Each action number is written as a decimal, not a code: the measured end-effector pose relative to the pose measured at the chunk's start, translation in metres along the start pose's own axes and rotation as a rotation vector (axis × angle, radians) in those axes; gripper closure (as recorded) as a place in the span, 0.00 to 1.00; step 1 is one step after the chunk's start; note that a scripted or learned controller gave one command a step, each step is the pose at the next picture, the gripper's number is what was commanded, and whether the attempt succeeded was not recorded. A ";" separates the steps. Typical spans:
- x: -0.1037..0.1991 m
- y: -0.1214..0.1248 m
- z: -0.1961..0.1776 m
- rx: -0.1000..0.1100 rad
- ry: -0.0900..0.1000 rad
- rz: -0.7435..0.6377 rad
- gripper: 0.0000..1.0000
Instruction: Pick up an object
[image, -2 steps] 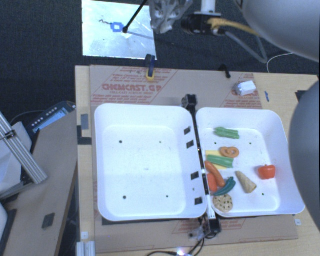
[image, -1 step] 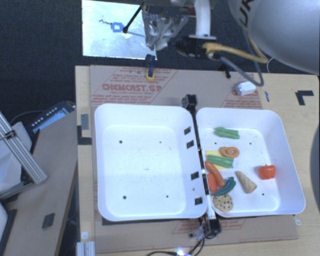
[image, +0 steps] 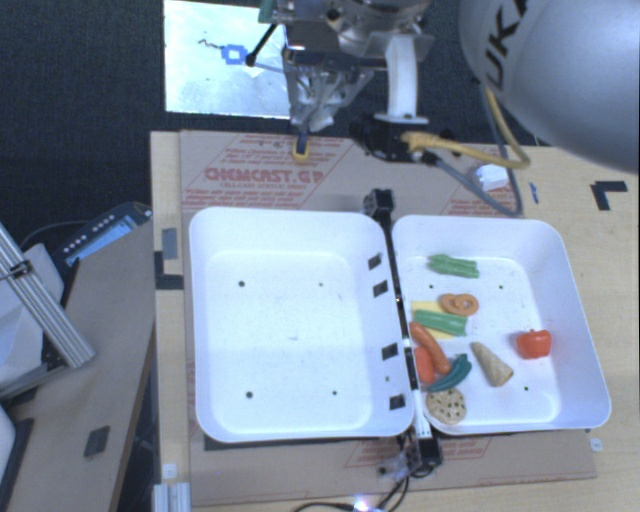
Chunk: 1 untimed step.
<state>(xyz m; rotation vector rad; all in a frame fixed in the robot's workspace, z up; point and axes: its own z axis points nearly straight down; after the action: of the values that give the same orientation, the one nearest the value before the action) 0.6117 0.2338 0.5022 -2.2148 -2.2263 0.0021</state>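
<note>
Nearest the camera, the right bin (image: 575, 300) holds all the toy food, bunched along its left wall beside the divider: a chocolate-chip cookie (image: 446, 405) at the near corner, then a dark green pepper-like piece (image: 455, 372) lying against an orange carrot (image: 428, 352). A tan cone (image: 492, 364) and a red tomato-like piece (image: 533, 343) sit apart, out in open floor, so probably the easiest grabs. Further back: a light green pod (image: 440, 322), a pretzel (image: 459, 303), a green bean pod (image: 454, 266). The left bin (image: 210, 300) has bare floor, likely the drop side. Beyond both bins, over the cardboard sheet on the worktop (image: 170, 180), the pincer (image: 313, 118) hangs high, well away from every object and carrying nothing; it's blurry, so whether its tips are apart or together, cannot tell. Pick not yet started.
</note>
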 end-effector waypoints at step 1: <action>-0.001 0.059 -0.007 -0.007 0.000 0.005 1.00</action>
<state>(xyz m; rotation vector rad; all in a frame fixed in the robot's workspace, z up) 0.6706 0.2332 0.5088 -2.2243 -2.2237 -0.0054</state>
